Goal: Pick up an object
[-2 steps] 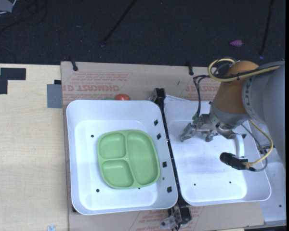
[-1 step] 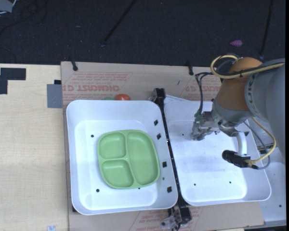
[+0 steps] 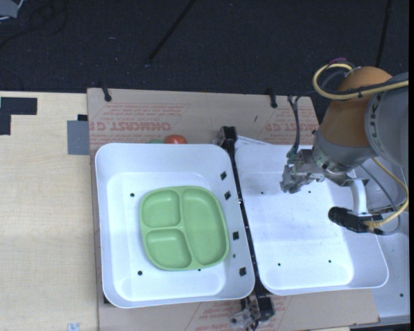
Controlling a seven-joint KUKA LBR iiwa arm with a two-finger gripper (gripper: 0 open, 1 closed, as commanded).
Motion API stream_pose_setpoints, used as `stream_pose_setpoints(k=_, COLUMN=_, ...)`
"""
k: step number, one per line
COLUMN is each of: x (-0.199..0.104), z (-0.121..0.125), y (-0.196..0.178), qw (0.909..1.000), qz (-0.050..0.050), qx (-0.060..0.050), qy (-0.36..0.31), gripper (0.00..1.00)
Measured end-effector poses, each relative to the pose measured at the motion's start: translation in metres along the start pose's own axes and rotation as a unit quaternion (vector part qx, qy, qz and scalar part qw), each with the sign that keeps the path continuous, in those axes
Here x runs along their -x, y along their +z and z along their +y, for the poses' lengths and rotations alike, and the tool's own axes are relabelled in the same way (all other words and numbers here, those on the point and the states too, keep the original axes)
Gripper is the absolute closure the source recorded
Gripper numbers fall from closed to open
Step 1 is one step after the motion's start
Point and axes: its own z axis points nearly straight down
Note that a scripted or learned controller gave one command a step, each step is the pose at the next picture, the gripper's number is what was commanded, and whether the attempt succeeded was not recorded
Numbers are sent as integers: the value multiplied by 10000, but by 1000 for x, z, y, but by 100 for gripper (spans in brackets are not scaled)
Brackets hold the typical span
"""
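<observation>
Smooth green plastic tray (image 3: pixel 183 227); glossy white plastic bins (image 3: pixel 117 178).

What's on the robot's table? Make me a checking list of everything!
Surface: bench, light wood, with cardboard under two white bins.
Job's things: green plate with three sections, flat in the left bin.
Clutter: a small red thing behind the left bin, partly hidden.
Grippers: gripper over the right bin, near its back; nothing seen in it.
Cables: yellow cable looped on the arm; dark cords on the floor.
Surroundings: dark carpet behind the bench.
</observation>
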Motion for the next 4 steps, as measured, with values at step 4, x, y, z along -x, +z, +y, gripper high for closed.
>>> stream_pose_setpoints(k=4, x=-90, z=-38, y=-71, qw=10000, qz=10, qx=-36, qy=-17, gripper=100)
